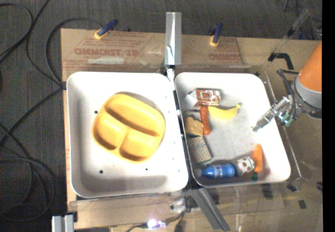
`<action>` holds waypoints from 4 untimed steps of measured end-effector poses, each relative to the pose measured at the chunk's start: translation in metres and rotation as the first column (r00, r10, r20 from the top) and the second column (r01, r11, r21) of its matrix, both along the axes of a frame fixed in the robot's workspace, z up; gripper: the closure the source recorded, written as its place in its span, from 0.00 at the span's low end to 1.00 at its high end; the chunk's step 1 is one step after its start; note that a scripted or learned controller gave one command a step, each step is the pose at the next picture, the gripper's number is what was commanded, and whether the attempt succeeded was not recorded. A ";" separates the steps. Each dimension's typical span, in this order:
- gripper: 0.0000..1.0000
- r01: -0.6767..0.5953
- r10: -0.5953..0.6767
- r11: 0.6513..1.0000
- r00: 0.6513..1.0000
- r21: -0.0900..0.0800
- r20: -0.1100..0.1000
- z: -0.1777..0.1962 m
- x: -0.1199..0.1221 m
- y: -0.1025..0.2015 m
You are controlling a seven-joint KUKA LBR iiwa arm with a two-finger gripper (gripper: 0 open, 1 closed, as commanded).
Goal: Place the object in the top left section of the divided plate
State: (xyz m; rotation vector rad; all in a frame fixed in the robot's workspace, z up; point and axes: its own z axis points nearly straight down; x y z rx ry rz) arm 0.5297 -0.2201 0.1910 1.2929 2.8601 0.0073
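- Left bin [78, 173]: holds the yellow divided plate [129, 126], tilted; all its sections are bare.
- Right bin [272, 170]: holds a banana [224, 112], a carton [207, 97], a carrot [257, 156], a blue bottle [226, 169] and small items near the left wall.
- Gripper [260, 125]: above the right bin's right side, near the rim, apart from all objects; whether its jaws are spread cannot be told.
- Arm [314, 81]: enters from the right.
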 end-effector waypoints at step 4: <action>1.00 -0.646 0.646 0.763 0.763 -0.014 0.004 -0.100 -0.040 -0.002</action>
